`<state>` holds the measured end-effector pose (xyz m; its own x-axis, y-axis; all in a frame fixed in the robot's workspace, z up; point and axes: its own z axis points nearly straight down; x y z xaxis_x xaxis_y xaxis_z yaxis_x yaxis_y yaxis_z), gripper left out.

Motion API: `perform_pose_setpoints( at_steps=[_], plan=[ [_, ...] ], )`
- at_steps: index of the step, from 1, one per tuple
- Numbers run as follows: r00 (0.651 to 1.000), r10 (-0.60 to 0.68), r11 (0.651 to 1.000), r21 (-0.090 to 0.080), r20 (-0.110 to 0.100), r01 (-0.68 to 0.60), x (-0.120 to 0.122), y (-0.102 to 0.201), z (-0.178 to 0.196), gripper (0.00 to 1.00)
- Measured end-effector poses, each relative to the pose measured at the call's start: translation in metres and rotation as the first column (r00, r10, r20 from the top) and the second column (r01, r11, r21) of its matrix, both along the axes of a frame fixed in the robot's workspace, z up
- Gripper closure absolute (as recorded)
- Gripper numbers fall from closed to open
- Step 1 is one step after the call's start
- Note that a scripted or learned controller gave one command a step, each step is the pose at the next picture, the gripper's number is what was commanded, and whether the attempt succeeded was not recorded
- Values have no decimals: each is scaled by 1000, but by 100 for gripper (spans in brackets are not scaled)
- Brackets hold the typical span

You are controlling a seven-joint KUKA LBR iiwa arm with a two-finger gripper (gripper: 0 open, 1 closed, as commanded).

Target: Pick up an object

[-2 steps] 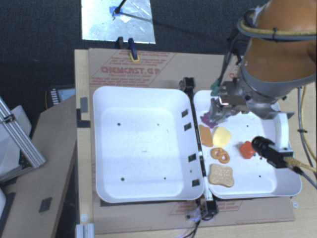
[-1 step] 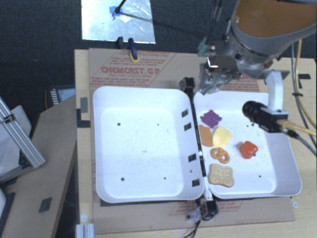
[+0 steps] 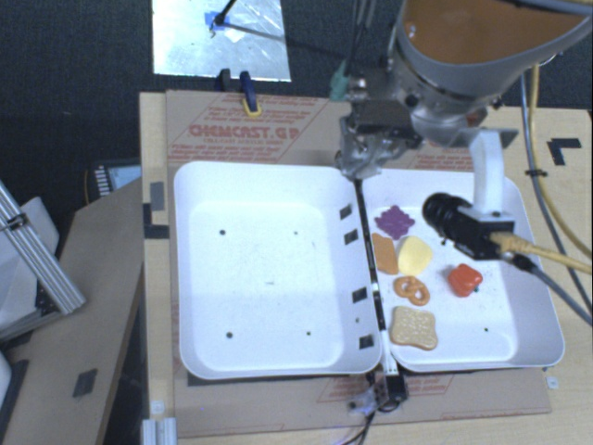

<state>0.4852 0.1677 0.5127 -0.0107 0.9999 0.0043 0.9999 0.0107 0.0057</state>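
Observation:
Several toy foods lie in the right bin [image 3: 519, 341]: a purple flat piece [image 3: 396, 221], an orange piece [image 3: 384, 253], a yellow piece [image 3: 416, 255], a pretzel [image 3: 411, 291], a red pepper [image 3: 465, 279] and a tan slice of toast [image 3: 413, 328]. My gripper [image 3: 359, 162] hangs over the far end of the divider between the two bins, up and to the left of the purple piece. I see nothing held in it.
The left bin [image 3: 259, 276] sits beside the right one on a cardboard sheet [image 3: 241, 128]. A blue and yellow clamp [image 3: 248, 95] stands at the sheet's far edge, with a shiny metal plate [image 3: 222, 26] behind it.

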Motion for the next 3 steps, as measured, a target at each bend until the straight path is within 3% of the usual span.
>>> perform_pose_setpoints(
  at_steps=[1, 2, 3],
  plan=[
    [1000, 0, 1000, 0, -3, 0, 3, 71, 16, 100],
    [1000, -7, 1000, -3, -4, 7, 4, 67, 16, 0],
    [1000, -2, 1000, 0, -2, 2, 4, 67, 27, 100]
  ],
)
